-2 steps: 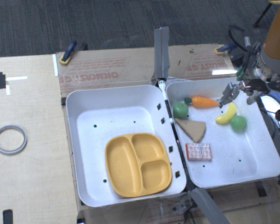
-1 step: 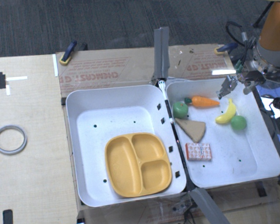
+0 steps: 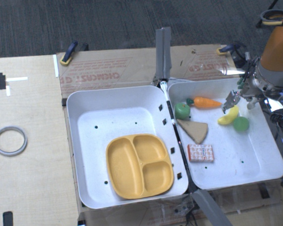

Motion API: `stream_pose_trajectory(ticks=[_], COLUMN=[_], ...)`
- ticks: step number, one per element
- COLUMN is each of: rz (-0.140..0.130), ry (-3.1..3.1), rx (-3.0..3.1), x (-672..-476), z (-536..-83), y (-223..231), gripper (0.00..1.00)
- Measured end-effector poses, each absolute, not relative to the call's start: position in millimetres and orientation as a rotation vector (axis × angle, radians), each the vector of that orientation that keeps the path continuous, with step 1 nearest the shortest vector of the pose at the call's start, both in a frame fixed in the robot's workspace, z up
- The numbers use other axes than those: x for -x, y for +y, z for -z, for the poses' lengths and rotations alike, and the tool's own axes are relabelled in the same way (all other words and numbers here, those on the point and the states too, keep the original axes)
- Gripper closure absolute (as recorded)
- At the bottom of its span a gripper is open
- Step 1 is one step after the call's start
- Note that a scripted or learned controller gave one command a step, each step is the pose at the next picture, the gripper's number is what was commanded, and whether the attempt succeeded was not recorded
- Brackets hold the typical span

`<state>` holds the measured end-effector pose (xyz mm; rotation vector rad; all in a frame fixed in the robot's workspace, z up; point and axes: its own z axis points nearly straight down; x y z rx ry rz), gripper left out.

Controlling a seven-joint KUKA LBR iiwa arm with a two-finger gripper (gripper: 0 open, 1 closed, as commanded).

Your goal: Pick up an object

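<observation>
You've got the gripper (image 3: 239, 100) over the right white bin (image 3: 265, 173), fingers spread, pinching nothing. Yellow plastic banana (image 3: 228, 116) lies just below them, green ball (image 3: 241, 124) touching it, orange carrot (image 3: 206, 102) near its left.

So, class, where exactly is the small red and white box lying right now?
The small red and white box lies flat in the right bin, near that bin's left wall, just below the tan wedge.

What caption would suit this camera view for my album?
Robot tool poised over a banana among toy foods in the right bin; yellow plate left.
</observation>
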<state>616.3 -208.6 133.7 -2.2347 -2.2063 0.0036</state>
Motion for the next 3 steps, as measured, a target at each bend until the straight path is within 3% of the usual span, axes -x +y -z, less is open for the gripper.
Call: stream_pose_trajectory(ticks=[1,2,3], rz=[0.006,0.003,0.0], ry=[-2.256,-2.258,-2.462], rx=[2.179,2.183,1.954], x=[-624.3,-624.6,-628.0], z=[-91,-102,-193], y=[-209,-211,-144], gripper=[0.0,1.0,1.0])
